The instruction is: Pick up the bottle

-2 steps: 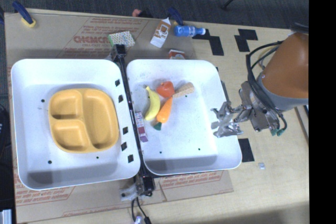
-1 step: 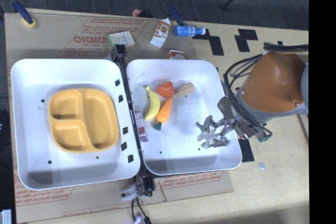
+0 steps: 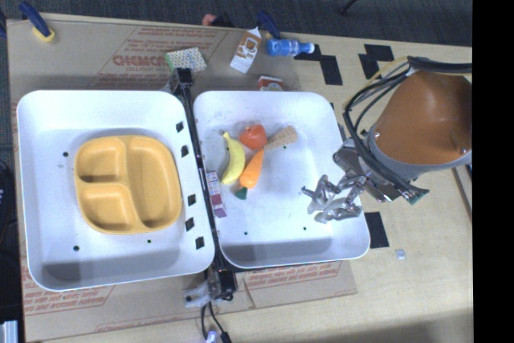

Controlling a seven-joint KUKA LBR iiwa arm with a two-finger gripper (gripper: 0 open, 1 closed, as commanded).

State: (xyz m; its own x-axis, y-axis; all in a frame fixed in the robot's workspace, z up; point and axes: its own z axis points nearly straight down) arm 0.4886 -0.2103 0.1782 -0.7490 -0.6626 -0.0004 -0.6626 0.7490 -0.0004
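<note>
Camera view: the gripper [image 3: 324, 202] hovers low over the right bin [image 3: 337, 241], fingers spread with nothing between them. The blue bottle [image 3: 286, 48] lies on the bench beyond that bin, well apart from it.

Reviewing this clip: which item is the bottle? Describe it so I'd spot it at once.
Start at the right bin, then look beyond its far rim onto the bench. The bottle lies there on its side, outside both bins, beside a small carton. It is the lone blue item there, far from the claw.
</note>
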